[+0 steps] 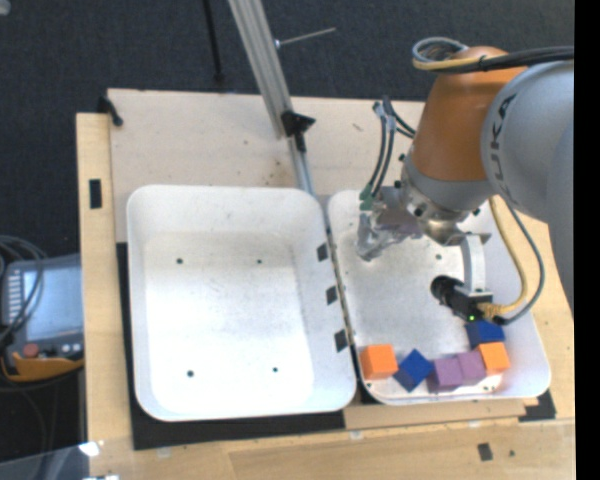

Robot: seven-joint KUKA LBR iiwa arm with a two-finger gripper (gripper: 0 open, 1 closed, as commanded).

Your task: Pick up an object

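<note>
Blocks are bunched along the right bin's [400, 278] near rim: orange cube [380, 360], blue cube [414, 369], purple block [459, 371], all clear of the tool [378, 236], which is poised over the bin's far-left part. Tool opening cannot be told; nothing is seen gripped.

Orange block [379, 360], blue block [414, 369], purple block [459, 372], clustered along right bin's near edge

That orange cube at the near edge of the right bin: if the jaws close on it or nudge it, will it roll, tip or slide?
The small orange cube looks flat-faced and squat, so it probably won't roll or tip. On the smooth white right bin floor it likely slides when pushed. A dark blue cube sits close beside it, so a nudge that way would probably shove both.
</note>
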